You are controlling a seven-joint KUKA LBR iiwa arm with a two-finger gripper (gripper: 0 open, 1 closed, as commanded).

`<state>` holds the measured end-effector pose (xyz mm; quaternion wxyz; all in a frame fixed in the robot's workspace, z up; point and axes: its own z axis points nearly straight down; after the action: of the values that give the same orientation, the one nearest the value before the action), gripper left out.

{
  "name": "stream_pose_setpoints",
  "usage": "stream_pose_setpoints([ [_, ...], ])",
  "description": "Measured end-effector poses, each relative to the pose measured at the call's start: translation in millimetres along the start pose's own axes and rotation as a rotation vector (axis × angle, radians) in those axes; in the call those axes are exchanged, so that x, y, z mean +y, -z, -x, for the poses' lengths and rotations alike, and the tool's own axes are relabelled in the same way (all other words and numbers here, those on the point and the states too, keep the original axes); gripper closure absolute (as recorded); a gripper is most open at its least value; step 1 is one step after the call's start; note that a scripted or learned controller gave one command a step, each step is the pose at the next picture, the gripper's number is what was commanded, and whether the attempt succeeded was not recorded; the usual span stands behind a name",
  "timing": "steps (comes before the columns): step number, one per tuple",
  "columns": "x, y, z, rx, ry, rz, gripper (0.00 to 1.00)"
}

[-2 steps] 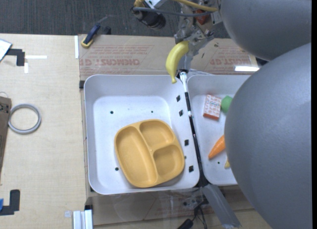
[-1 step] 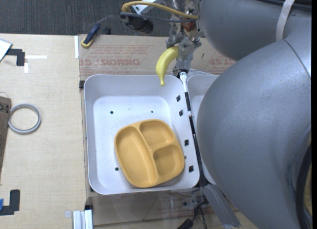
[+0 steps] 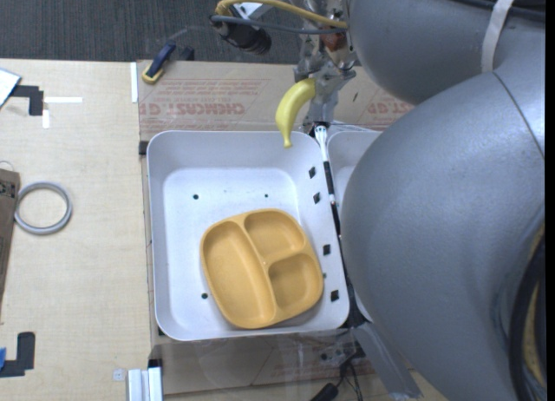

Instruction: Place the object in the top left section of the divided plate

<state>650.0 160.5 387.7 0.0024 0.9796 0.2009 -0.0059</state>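
We see the fingers [image 3: 323, 87] clamped on the banana [image 3: 293, 108], which hangs at upper centre above the left bin's [image 3: 173, 217] far rim; the divided plate [image 3: 260, 266] lies below.

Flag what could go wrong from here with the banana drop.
1. The banana hangs from one end in the gripper, so it may swing or slip out during travel.
2. It is above the bin's back rim, away from the divided plate; a slip now would likely miss the plate, possibly landing outside the bin.
3. The plate sits rotated and its sections are small, so the long banana could straddle a divider.
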Motion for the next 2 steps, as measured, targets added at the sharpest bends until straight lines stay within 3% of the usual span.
stream_pose_setpoints([
  [2,3.4,12.1,-0.9,-0.013,-0.004,0.002,1.0],
])
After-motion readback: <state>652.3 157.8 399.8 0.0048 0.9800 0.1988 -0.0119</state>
